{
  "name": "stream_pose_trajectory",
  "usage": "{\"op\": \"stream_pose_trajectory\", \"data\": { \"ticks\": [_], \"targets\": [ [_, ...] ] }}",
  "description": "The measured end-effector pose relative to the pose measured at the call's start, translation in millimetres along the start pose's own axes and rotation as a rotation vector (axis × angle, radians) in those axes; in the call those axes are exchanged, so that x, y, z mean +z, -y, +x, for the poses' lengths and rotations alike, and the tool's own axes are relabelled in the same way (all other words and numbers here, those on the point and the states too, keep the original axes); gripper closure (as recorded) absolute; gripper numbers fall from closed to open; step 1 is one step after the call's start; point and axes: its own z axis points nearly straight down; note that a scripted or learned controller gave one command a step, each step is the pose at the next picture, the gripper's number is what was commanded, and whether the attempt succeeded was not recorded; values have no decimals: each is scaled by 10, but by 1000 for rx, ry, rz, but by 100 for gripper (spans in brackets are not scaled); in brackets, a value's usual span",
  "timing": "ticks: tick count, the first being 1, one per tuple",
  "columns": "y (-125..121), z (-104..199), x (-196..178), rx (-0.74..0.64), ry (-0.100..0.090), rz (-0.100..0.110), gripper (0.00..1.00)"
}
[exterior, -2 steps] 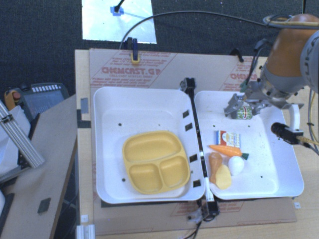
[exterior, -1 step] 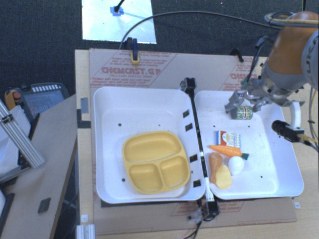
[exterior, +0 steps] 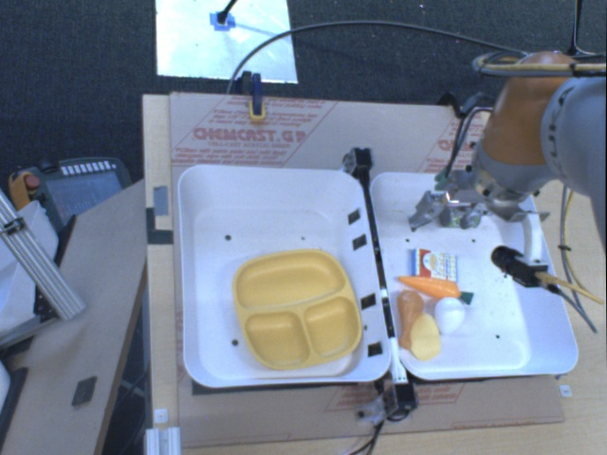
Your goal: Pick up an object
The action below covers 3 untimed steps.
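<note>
Underneath, cardboard-covered bench (exterior: 313, 131), dark floor (exterior: 76, 64)

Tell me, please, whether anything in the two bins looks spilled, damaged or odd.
Nothing stands out. The yellow tray lies flat in the left bin; a carrot, an egg and a small box sit close together in the right bin.

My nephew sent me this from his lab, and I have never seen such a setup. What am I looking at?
This is one picture from a camera fixed above a bench, looking down at a slant. The grey and orange machine on the right is a robot arm. Its gripper hangs over the right white bin. In that bin lie a carrot, a white egg shape, a yellow lump and a printed card. The left bin holds a yellow divided tray. Nothing appears to be held.
</note>
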Motion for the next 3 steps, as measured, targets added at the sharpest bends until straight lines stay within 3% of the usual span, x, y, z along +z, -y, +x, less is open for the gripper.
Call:
{"op": "stream_pose_trajectory", "data": {
  "ticks": [2,3],
  "targets": [
    [78,71,783,5,0,-1,0],
    [65,65,656,5,1,-6,100]
  ]
}}
